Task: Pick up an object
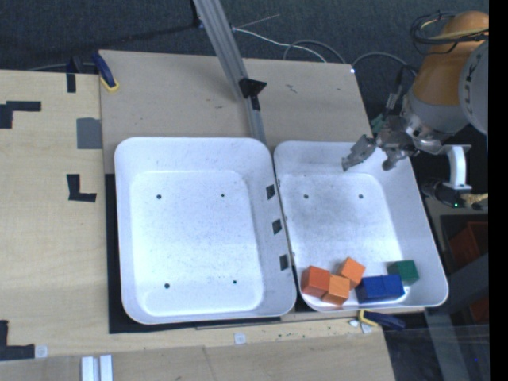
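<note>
In the right bin [333, 213], several small blocks lie along the near edge: three orange cubes [332, 280], a blue block [379, 289] and a green block [406, 271]. My gripper [371, 158] hangs over the bin's far right corner, well away from the blocks. Its two fingers [352, 159] are spread apart with nothing between them.
The left bin [190, 228] sits beside the right one. A slanted metal pole [230, 50] stands behind the bins. Cables lie on the bench at the back. A yellow-blue clamp [105, 74] sits at the bench's far left corner.
</note>
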`<state>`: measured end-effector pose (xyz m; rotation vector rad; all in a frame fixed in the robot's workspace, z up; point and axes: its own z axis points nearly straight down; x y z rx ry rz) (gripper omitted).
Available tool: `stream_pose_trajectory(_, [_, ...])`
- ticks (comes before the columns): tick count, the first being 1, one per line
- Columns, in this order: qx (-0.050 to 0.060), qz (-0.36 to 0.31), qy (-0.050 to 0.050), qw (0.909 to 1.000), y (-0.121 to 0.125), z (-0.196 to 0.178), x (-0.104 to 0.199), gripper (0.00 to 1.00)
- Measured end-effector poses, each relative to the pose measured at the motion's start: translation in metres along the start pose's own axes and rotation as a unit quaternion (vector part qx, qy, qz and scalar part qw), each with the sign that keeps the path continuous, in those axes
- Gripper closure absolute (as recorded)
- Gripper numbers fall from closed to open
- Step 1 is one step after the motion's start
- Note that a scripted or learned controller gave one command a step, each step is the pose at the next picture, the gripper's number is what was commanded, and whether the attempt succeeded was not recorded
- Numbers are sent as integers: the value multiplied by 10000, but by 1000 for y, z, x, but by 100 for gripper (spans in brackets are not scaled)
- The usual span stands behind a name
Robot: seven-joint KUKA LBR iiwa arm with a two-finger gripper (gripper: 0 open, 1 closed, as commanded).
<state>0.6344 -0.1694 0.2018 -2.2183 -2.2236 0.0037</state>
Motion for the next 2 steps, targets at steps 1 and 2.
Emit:
stream_pose_trajectory(1, [16, 7, 10, 10000, -41, 13, 26, 0])
stream_pose_trajectory(2, [25, -6, 18, 10000, -75, 39, 71, 0])
